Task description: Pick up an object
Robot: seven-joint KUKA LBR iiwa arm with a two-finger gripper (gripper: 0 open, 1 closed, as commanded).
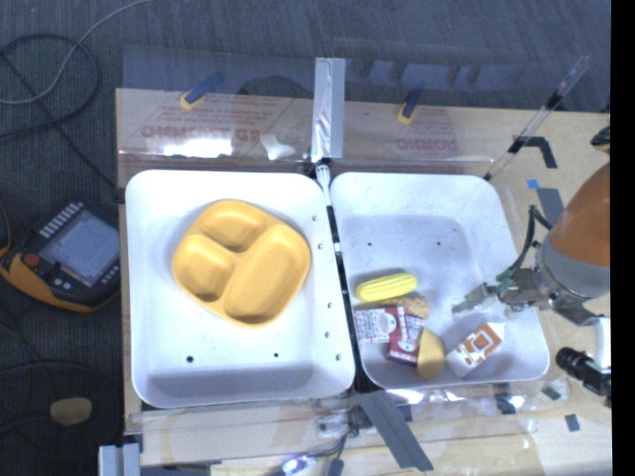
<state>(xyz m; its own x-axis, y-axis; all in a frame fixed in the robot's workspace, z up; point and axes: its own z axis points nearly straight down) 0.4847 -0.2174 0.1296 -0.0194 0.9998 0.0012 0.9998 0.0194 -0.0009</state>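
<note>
Nearest the lens, along the bench's front edge: grey brackets and clamps below the two bins, details too small to tell.

Item 1. Handheld control pendant, orange and grey with a screen, lying on the dark carpet left of the bench, cables trailing around it.

Item 2. Left bin, white, shallow. Contents: one yellow three-compartment tray, upside-down or dished I cannot tell, set near the bin's middle, clear of the walls.

Item 3. Divider: a grey strip standing upright at the back, where the bins meet.

Item 4. Right bin, white, shallow. Contents, grouped in the front half:
- yellow corn cob, lying crosswise;
- red-and-white packet, flat, just in front of the corn;
- dark red box, touching the packet;
- yellow wedge, against the red box's front corner;
- white carton with orange print, tilted, just right of the wedge.

Item 5. Gripper, low over the right bin's right side, just behind the carton. Whether its jaws stand open or closed cannot be told; nothing is seen between them.

Item 6. Arm, orange band showing, entering from the right.
</note>
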